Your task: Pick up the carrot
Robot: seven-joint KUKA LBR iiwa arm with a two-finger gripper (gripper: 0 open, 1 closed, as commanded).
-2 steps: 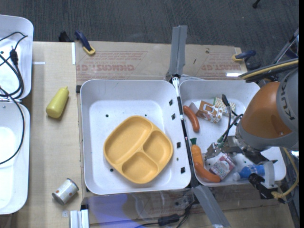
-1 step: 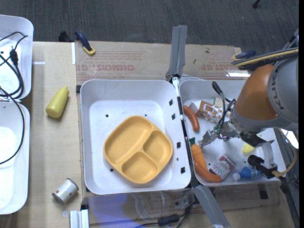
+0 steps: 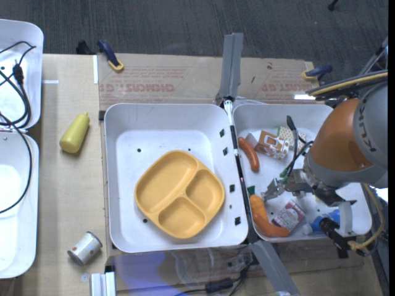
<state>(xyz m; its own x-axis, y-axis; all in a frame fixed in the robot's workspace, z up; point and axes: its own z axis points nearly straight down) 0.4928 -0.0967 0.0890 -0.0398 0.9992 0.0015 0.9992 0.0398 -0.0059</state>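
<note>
Bright, even light from overhead fills the scene, and the left bin (image 3: 117, 165) glares almost pure white. The yellow tray (image 3: 179, 193) inside it casts a faint shadow. Focus is slightly soft; bench edges bow near the corners.

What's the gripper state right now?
Gripper: cannot tell open or closed; it sits low in the right bin, just above the carrot, nothing visibly held.

The carrot (image 3: 264, 217) lies in the right bin (image 3: 247, 117), front-left corner, below the sausage (image 3: 249, 153).
</note>
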